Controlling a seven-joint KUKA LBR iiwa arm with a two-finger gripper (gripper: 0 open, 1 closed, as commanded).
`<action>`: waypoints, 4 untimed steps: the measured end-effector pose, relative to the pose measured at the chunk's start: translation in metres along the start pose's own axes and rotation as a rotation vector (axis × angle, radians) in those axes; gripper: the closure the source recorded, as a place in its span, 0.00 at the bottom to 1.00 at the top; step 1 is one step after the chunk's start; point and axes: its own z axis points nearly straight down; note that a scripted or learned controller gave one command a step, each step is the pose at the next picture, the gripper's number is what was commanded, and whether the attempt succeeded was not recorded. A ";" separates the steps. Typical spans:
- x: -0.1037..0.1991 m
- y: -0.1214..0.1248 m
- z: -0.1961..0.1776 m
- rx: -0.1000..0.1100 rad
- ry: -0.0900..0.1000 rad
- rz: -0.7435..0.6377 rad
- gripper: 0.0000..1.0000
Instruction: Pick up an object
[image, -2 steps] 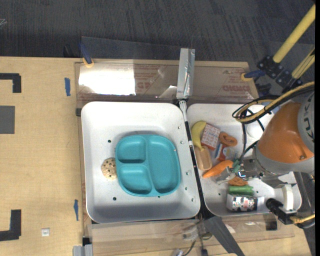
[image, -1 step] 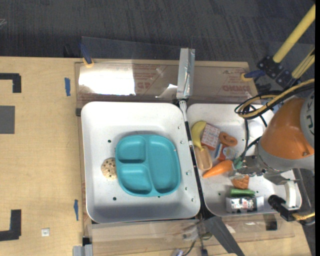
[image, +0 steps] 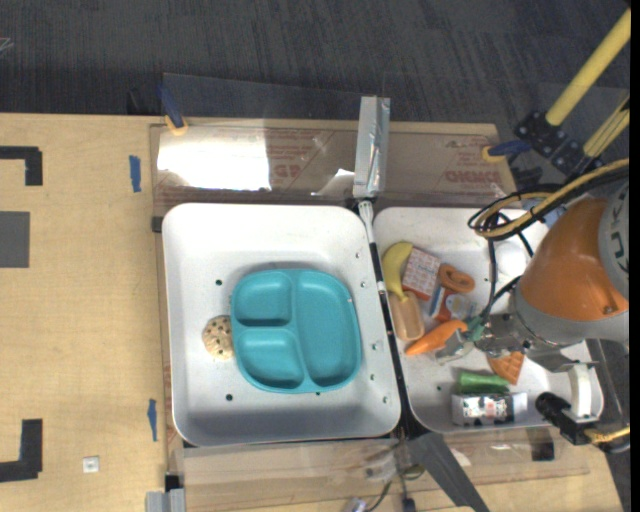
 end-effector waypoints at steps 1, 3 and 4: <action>0.037 0.024 -0.084 0.013 0.010 -0.139 0.00; 0.006 0.135 0.018 0.013 0.009 -0.217 0.00; 0.000 0.153 0.019 0.014 0.009 -0.203 0.00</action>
